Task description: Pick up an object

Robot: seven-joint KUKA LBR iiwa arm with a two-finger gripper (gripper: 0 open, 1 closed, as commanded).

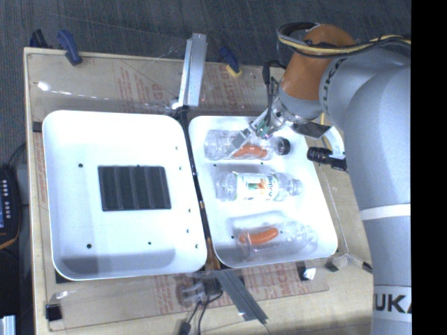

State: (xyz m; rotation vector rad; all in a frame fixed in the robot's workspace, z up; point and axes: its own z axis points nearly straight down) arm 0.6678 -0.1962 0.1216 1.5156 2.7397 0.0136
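Hovering gripper (260, 128) touches the top bottle (234, 146) in right bin (323, 187)

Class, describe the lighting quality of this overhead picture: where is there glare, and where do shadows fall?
Camera view: the white bins are overexposed, nearly featureless; the clear plastic bottles blur into the glare; a soft shadow lies along the left bin's near wall.

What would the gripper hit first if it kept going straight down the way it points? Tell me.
Most likely the top clear plastic bottle in the right bin. The gripper angles down toward it from the right and hangs just above it, though depth is hard to judge from this slanted view.
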